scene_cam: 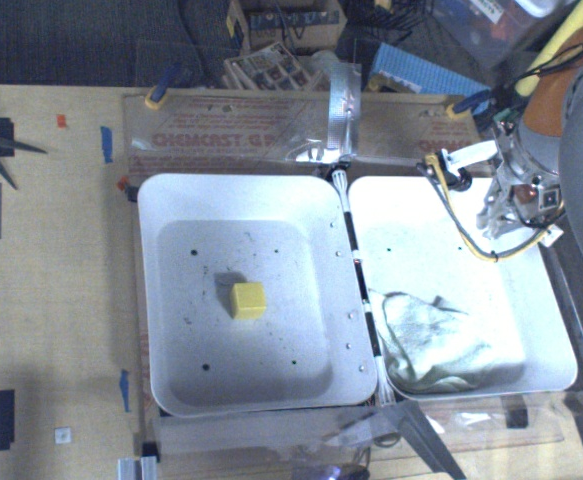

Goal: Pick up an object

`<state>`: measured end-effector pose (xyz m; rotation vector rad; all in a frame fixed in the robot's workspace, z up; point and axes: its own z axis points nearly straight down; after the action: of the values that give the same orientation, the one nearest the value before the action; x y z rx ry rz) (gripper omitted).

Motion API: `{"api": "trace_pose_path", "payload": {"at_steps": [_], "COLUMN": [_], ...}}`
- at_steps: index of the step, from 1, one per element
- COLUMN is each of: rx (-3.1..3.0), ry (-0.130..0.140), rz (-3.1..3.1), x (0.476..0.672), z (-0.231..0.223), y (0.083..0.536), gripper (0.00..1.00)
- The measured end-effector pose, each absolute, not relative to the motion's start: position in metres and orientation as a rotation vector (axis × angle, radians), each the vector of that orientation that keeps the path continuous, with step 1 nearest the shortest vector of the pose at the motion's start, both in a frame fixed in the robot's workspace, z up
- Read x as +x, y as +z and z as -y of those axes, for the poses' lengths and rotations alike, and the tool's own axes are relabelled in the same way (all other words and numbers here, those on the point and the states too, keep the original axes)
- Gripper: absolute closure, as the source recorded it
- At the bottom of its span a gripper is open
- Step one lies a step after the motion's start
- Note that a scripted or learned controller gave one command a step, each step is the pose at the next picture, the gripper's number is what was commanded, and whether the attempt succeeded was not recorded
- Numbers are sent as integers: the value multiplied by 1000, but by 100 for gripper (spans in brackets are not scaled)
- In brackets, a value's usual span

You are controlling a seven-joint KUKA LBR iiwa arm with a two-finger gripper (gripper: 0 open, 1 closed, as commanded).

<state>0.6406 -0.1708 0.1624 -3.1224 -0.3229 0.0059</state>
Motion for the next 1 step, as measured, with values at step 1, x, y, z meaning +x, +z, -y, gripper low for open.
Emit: {"api": "trace_pose_path", "payload": {"at_steps": [1], "rx": [-3124], "ry": [1], "rz": [326], "x": [654], "z": [173], "y": [172], "gripper": [100]}}
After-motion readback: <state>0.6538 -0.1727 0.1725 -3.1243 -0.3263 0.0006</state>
